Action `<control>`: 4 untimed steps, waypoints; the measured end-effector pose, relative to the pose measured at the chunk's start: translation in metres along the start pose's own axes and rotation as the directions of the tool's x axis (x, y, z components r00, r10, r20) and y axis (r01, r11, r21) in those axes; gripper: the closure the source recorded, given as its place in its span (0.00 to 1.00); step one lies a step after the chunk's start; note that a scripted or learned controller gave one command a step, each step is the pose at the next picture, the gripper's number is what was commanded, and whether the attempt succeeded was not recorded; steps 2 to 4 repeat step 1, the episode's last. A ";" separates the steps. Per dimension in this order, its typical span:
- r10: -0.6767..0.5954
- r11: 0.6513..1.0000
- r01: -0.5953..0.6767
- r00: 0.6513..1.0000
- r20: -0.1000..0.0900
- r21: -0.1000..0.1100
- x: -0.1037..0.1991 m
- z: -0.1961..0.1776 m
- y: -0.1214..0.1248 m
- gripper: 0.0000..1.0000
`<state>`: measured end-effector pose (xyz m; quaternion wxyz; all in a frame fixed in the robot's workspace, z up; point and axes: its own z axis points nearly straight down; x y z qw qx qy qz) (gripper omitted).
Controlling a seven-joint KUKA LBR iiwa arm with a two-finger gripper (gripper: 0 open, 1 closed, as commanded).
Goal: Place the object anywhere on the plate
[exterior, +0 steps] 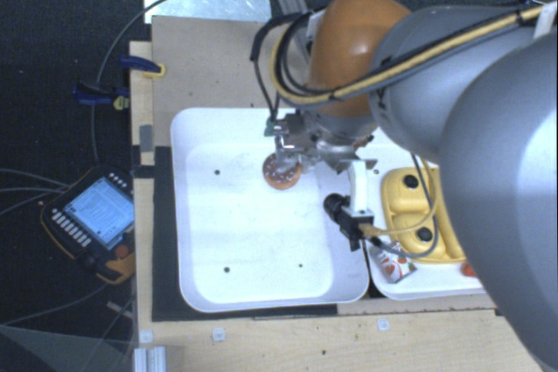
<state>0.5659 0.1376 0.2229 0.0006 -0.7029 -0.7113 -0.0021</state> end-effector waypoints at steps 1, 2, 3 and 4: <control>0.007 1.000 -0.007 1.000 0.003 0.001 -0.005 0.000 0.000 0.00; 0.007 1.000 -0.007 1.000 0.003 0.001 -0.005 0.000 0.000 0.00; 0.007 1.000 -0.007 1.000 0.003 0.001 -0.005 0.000 0.000 0.00; 0.007 1.000 -0.007 1.000 0.003 0.001 -0.005 0.000 0.000 0.00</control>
